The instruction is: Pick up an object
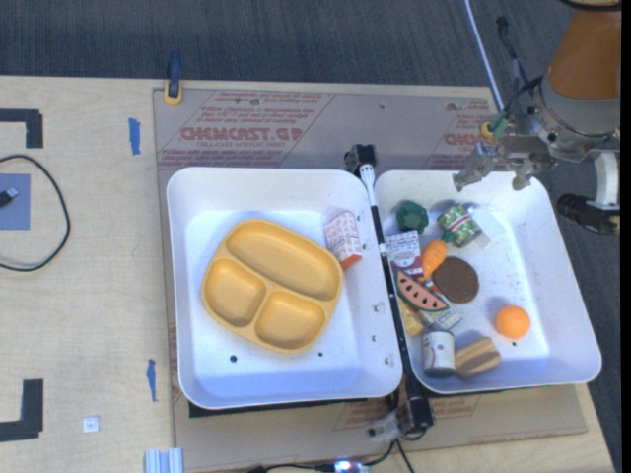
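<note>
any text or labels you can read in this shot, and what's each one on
"CHEMCAST GP": red print on the brown sheet under the bins, left part.
The same red print near the sheet's right corner: partly hidden, not readable.
Small red and white packet in the left bin: print too small to read.
White packet in the right bin: print blurred.
Can label: unreadable.

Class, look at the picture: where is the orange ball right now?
The orange ball lies in the right bin, near its front right part, right of the brown disc and just behind the wooden cylinder.
</note>
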`<state>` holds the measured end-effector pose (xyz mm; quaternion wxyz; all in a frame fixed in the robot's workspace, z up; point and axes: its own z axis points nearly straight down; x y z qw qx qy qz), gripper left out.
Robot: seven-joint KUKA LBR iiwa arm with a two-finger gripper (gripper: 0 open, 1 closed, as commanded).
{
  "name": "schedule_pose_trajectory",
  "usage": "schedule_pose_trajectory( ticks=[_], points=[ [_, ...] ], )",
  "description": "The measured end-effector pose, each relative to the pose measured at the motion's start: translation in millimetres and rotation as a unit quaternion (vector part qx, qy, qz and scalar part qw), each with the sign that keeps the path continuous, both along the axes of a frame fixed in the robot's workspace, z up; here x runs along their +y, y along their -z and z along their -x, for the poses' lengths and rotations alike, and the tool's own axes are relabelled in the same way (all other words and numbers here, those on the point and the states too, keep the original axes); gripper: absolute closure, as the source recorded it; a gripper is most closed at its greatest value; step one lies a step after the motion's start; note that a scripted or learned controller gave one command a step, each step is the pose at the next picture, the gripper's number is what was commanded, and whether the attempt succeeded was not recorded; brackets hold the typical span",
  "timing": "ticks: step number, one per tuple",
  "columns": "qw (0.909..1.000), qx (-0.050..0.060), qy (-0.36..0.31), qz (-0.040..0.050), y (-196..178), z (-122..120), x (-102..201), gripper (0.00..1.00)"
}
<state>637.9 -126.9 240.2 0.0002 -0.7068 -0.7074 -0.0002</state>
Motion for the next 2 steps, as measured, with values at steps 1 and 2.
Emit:
schedule_pose_trajectory(
  ticks=[1, 2],
  points=[
    [1.0000, 0.001, 0.001, 0.0002, 136, 28, -3, 0.00],
    [1.0000, -0.002, 0.001, 0.0005, 124, 26, -3, 1.00]
  ],
)
